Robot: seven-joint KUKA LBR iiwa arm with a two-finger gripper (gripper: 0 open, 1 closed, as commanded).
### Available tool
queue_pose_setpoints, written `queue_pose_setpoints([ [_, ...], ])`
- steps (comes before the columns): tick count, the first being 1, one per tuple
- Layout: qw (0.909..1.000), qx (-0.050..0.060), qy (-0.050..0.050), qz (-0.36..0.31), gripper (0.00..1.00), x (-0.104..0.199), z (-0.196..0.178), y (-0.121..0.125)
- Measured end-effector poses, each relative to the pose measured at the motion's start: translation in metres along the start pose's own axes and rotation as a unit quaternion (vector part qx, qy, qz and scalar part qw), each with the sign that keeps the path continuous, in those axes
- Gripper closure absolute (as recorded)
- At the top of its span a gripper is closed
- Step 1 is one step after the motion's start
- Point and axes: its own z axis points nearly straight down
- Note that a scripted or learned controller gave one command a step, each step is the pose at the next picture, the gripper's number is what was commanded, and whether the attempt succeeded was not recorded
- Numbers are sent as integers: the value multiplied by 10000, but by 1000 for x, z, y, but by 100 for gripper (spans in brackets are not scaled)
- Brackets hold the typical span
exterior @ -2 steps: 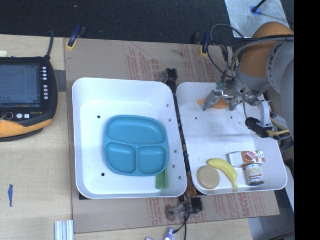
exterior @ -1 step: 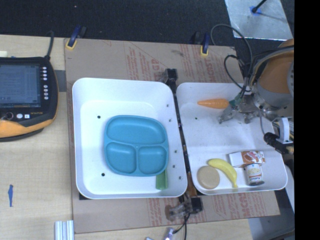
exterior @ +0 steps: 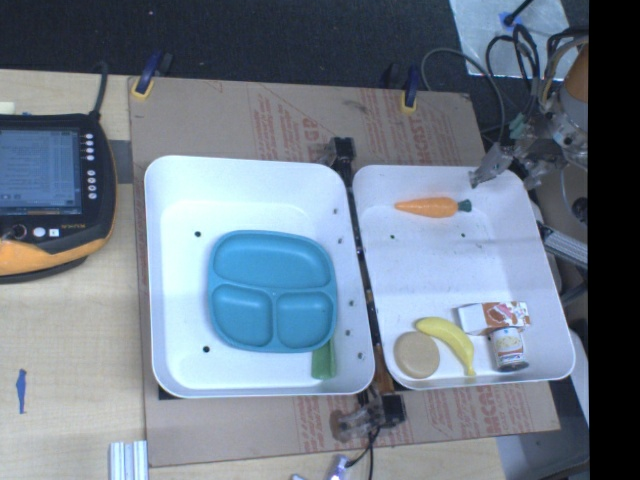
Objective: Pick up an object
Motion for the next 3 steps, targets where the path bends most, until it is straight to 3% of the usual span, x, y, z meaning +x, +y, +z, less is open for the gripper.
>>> queue_pose_setpoints([
  [1,10000,24,1,-12,0,25,63,-1],
  [2,10000,23,-3,-24,100,24,51,0],
  [3,10000,13,2,-12,100,90,16,0],
])
